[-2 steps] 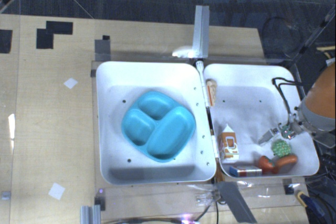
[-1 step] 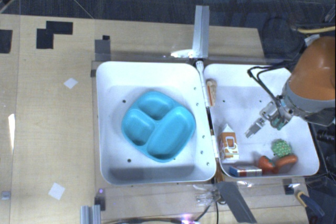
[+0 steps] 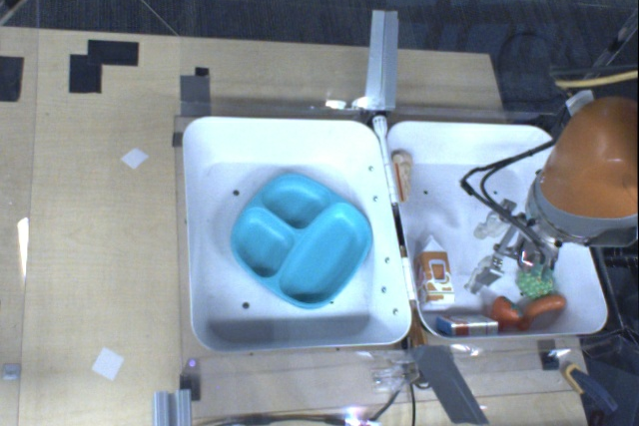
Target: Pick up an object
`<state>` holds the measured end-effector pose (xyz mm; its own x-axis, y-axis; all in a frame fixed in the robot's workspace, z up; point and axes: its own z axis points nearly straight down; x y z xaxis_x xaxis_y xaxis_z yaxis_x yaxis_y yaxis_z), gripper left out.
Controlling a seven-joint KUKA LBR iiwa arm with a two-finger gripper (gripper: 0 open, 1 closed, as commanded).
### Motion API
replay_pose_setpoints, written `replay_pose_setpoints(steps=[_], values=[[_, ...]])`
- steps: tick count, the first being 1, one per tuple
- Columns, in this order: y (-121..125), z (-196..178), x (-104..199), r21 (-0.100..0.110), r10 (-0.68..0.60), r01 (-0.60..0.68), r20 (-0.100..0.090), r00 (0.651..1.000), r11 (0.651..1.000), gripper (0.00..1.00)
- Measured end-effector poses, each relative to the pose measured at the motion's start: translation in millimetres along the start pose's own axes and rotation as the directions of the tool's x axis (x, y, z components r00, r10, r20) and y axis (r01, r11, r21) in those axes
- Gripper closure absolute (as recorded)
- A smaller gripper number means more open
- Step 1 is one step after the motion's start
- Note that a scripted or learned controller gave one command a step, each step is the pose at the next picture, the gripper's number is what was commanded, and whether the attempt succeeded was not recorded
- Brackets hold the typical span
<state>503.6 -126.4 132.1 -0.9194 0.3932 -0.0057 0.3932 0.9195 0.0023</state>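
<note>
Tool [image 3: 496, 266] hangs low in the right bin [image 3: 439, 150], beside a small carton [image 3: 433, 276]; its grip unreadable, pickup seemingly not yet done.

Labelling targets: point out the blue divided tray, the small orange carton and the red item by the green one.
blue divided tray [image 3: 302, 239], camera view, centre ridge.
small orange carton [image 3: 433, 275], camera view, front face.
red item [image 3: 526, 310], camera view, its middle.

left bin [image 3: 200, 244]: holds a blue three-compartment plastic dish [image 3: 302, 239].
right bin [image 3: 449, 145]: small orange-and-white carton [image 3: 433, 276] near the divider; orange carrot-like toy [image 3: 526, 310] at the near right.
</note>
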Motion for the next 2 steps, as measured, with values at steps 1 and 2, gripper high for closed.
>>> replay_pose_setpoints(steps=[1,2], values=[[-54.6,-117.3,-11.0,0.001,-0.234,0.234,0.003,0.972,0.972,0.0],[-33.9,-44.7,1.2,0.0,-0.214,0.214,0.001,0.977,0.977,0.0]])
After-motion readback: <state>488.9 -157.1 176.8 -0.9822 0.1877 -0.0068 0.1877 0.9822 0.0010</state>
